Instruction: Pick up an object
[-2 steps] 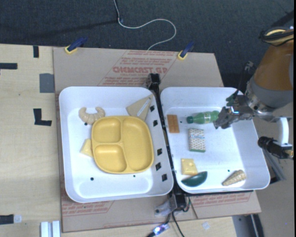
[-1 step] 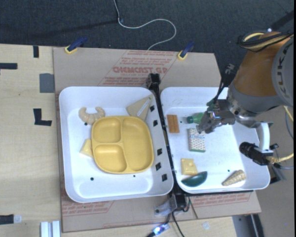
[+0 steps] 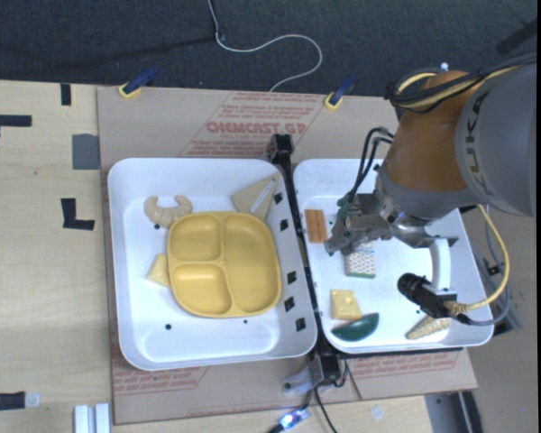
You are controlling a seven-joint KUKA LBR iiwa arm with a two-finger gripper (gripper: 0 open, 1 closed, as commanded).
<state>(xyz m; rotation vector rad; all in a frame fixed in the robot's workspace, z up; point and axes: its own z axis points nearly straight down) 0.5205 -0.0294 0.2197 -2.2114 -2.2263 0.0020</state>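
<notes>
White bins point(image 3: 131, 242) sit on cardboard point(image 3: 252, 124) over a wooden bench point(image 3: 36, 269).

Grey KUKA iiwa arm point(image 3: 500, 138) with orange wrist band: enters from right, bent downward. Two-finger metal gripper point(image 3: 347, 240): lowered, pointing toward lower left. Black cabling loops along the wrist.
</notes>
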